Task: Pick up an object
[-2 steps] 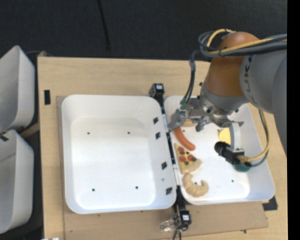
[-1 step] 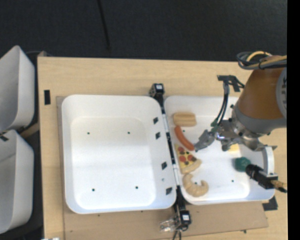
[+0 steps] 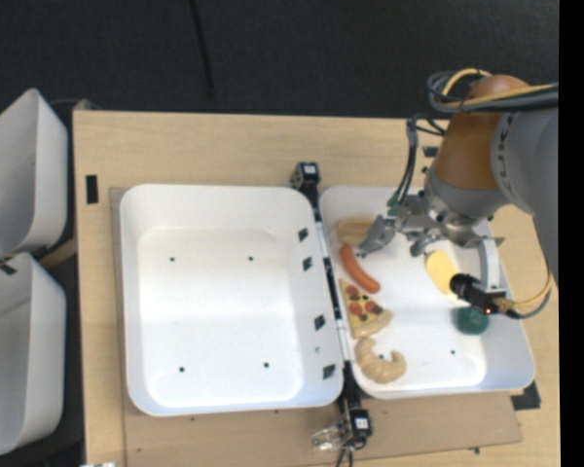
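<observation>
The right bin [image 3: 419,382] holds several toy foods. A red sausage [image 3: 360,269] lies slantwise near its left wall, with a tan bread piece [image 3: 350,230] just behind it. In front of the sausage are a pizza slice [image 3: 363,309] and a croissant [image 3: 382,363]. A yellow piece [image 3: 440,270] and a green ball [image 3: 472,321] lie on the right side. My gripper [image 3: 396,242] hangs over the bin's back middle, open, between the bread and the yellow piece. I see only white bin floor between its fingers.
The left bin [image 3: 224,295] sits beside the right one, sharing a rim with black clips [image 3: 323,280]. Tan bench [image 3: 224,144] surrounds both bins. Two white blocks [image 3: 15,251] stand off the bench's left edge.
</observation>
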Available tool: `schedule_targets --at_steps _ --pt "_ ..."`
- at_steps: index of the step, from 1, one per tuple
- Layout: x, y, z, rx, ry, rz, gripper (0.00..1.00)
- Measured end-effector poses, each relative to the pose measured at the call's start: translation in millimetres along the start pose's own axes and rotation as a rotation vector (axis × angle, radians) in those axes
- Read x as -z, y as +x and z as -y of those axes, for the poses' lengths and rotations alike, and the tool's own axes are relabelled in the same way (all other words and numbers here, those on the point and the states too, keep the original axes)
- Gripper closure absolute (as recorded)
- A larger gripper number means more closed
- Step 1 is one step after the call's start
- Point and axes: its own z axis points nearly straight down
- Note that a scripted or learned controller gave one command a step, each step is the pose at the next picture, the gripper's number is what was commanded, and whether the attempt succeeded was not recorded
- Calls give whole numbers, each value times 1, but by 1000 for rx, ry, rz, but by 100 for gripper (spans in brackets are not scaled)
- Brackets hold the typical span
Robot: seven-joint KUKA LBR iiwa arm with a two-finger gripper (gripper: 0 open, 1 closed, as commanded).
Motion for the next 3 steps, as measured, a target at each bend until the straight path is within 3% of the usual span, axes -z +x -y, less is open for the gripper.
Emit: schedule_targets --at_steps 1,2,3 --pt "44 40 63 1 2 -4 0" --pt "-8 10 88 -7 7 0 0" --pt "45 54 38 3 -5 -1 0"
